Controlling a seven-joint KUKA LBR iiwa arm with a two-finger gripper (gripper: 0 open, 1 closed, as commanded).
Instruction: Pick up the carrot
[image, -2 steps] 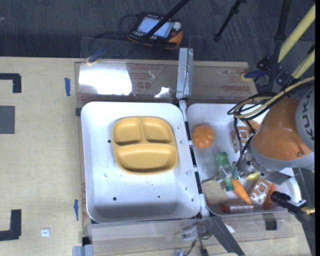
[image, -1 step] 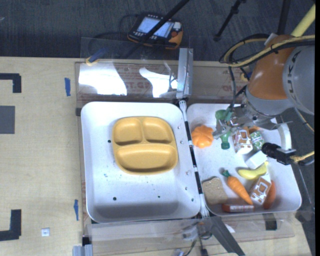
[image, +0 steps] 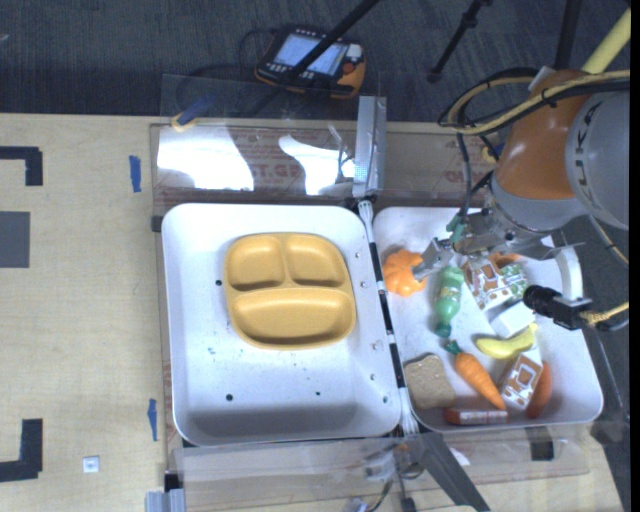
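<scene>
Two shallow white bins sit side by side on the pale wooden desk (image: 80, 300). Farthest left, the left white bin (image: 200, 330) holds a yellow plastic divided plate (image: 290, 288), lying flat near its middle. Across the divider, the right white bin (image: 585, 385) is crowded. A round orange toy fruit (image: 403, 271) lies by its left wall, and a green plastic bottle (image: 447, 298) lies just beside it. Below, a brown slice of toy bread (image: 430, 381) rests near the front corner. The orange toy carrot (image: 476, 374) lies to its right, slanting, green tip up, just under a yellow toy banana (image: 505, 344). My jaws (image: 470, 238) hang over the bin's upper part, above the bottle and well apart from the carrot; I cannot tell whether they are parted or closed.
</scene>
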